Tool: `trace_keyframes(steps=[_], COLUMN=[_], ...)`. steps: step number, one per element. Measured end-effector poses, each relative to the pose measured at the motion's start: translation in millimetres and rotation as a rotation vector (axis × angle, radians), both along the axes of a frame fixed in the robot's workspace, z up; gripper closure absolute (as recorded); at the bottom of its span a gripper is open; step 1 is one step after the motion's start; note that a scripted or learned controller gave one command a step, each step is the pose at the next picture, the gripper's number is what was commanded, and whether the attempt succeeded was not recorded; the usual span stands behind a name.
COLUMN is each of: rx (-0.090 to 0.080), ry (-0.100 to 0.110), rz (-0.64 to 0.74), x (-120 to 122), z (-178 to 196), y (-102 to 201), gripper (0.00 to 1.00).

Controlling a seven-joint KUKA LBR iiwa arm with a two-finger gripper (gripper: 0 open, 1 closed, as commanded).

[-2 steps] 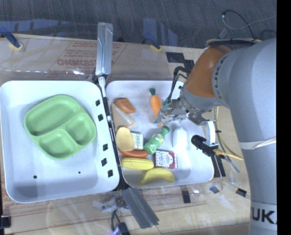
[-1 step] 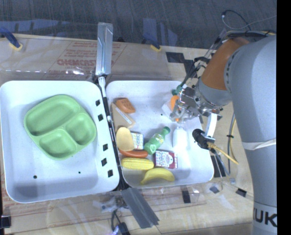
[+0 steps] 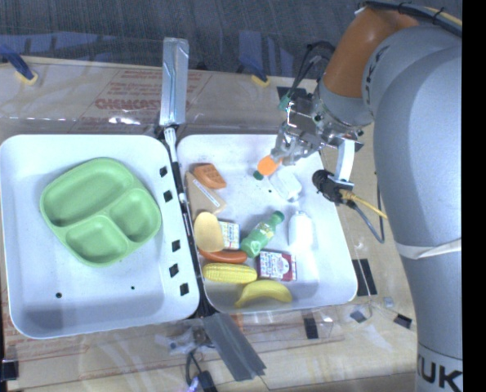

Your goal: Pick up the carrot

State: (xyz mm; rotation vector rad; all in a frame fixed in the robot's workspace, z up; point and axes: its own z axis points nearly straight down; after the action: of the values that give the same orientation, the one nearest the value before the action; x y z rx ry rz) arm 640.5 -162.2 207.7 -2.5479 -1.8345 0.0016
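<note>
The carrot is a small orange piece hanging over the back of the right bin. Its upper end sits between the fingers of my gripper, which is shut on it. The carrot tilts down to the left from the fingertips and looks lifted off the bin floor. The grey arm with its orange band comes in from the upper right.
In the right bin lie a brown pastry, a green bottle, a white bottle, a red carton, corn, a banana and a yellow chip. The left bin holds a green divided plate.
</note>
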Motion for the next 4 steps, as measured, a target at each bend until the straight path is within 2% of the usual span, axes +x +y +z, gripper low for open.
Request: trace_keyframes(steps=[1, 2, 3, 4], rx=[0.000, 0.000, -0.001, 0.001], ry=[0.001, 0.003, -0.002, 0.001], rz=[0.000, 0.111, 0.371, 0.456], x=[-0.3, -41.4, -25.6, -66.4], z=[-0.5, -114.8, -74.9, -116.6], y=[0.0, 16.9, 29.2, -4.0], gripper=[0.00, 0.00, 0.00, 0.00])
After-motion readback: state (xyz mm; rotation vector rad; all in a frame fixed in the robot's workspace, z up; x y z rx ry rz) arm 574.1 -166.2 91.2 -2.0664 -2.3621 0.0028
